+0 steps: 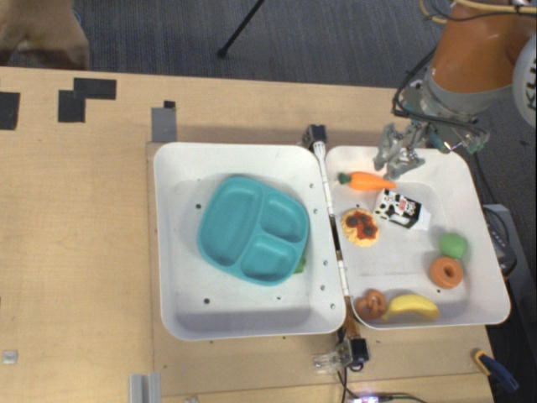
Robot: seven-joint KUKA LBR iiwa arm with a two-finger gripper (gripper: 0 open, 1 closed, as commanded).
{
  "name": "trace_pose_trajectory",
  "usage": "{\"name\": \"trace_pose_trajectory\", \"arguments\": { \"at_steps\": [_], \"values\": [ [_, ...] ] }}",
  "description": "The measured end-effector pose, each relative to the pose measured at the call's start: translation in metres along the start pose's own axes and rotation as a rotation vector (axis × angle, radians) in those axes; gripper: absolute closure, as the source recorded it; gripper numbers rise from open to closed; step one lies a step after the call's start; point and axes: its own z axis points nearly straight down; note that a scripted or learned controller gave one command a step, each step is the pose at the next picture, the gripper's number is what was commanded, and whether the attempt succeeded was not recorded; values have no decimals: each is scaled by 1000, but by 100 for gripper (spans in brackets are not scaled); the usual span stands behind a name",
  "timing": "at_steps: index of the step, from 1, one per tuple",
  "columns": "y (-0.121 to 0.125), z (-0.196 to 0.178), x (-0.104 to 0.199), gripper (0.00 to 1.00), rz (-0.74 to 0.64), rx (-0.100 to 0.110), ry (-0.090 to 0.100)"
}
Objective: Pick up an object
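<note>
From above, the desk (75,225) carries 2 white bins. The left bin (172,225) holds 1 teal divided tray (253,229). The right bin (470,191) holds 7 things: 1 carrot (366,180), 1 black-and-white carton (398,208), 1 small pizza (361,226), 1 green ball (453,244), 1 orange donut (446,272), 1 banana (412,306), 1 brown pastry (371,303). The gripper (398,158) hangs just above the carrot's right end, fingers slightly apart, clasping nothing.

Two white bins (168,225), one teal tray (252,229), seven toys (366,181) (mostly food).
</note>
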Motion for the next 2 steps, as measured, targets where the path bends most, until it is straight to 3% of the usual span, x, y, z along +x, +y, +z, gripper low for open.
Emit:
{"name": "trace_pose_trajectory", "arguments": {
  "at_steps": [1, 2],
  "values": [
    [-21, 20, 13, 100, -409, -2, 1],
    [-12, 7, 7, 100, -816, -1, -1]
  ]
}}
